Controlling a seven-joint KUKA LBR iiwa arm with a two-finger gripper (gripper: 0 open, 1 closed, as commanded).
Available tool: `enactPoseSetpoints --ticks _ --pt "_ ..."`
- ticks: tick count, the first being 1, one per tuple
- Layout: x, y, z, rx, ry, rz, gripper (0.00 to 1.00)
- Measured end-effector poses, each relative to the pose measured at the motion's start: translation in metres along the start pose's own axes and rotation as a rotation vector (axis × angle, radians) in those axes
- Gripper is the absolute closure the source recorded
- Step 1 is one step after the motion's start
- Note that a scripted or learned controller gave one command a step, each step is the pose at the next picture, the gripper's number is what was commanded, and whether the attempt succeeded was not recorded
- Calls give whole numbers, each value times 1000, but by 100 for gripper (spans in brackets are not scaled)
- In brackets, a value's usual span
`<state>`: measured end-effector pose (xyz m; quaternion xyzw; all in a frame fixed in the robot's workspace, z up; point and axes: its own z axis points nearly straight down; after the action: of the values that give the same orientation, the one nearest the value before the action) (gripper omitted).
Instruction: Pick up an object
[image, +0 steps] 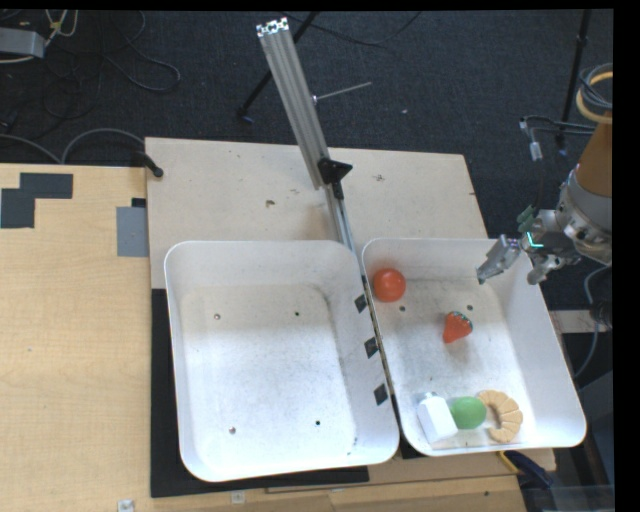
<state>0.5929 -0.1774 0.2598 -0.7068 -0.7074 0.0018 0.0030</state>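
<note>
The left bin sits on my desk, touching the right bin. In the right one lie an orange ball by the divider, a strawberry mid-floor, and near the front a white block, green ball and pastry clustered together. My pincer hovers spread wide over the far right rim, gripping nothing.

Matt white plastic bins; pale wood-grain bench; ribbed metal rail.
</note>
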Motion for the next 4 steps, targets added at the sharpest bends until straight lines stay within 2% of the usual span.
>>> enactPoseSetpoints --ticks 1,3,4 --pt "0 1 -2 -4 -1 -1 0" --pt "-12 14 106 1 0 1 0" --pt "-12 10 150 1 0 2 0"
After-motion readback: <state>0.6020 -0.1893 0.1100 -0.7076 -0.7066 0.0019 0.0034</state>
